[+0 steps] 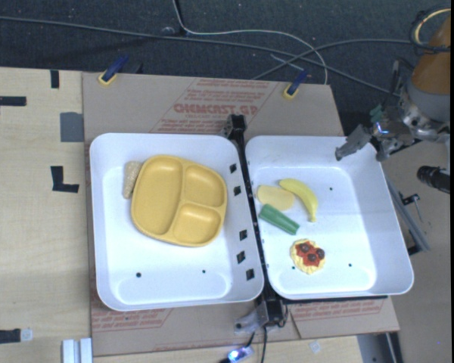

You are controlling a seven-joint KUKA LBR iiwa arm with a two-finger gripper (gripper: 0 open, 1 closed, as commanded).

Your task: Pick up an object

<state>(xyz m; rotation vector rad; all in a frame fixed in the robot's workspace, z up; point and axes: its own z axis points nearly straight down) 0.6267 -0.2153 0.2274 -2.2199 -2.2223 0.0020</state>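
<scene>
The right bin (pixel 363 278) holds several toy foods. A yellow banana (pixel 303 197) lies near its middle, with a pale yellow piece (pixel 275 197) touching it on the left. A green piece (pixel 278 218) lies just below that one. A small round pizza-like piece with red dots (pixel 308 256) sits nearer the front. My gripper (pixel 367 144) hangs over the right bin's back right corner, above and to the right of the banana and apart from every object. Nothing shows in its grasp.
The left bin (pixel 113 278) holds a yellow divided plate (pixel 179 200) with a tan flat piece (pixel 130 178) tucked at its left edge. A black divider (pixel 247 203) runs between the bins. Cables (pixel 234 32) cross the dark floor behind. Clamps (pixel 113 69) pin the cardboard's back edge.
</scene>
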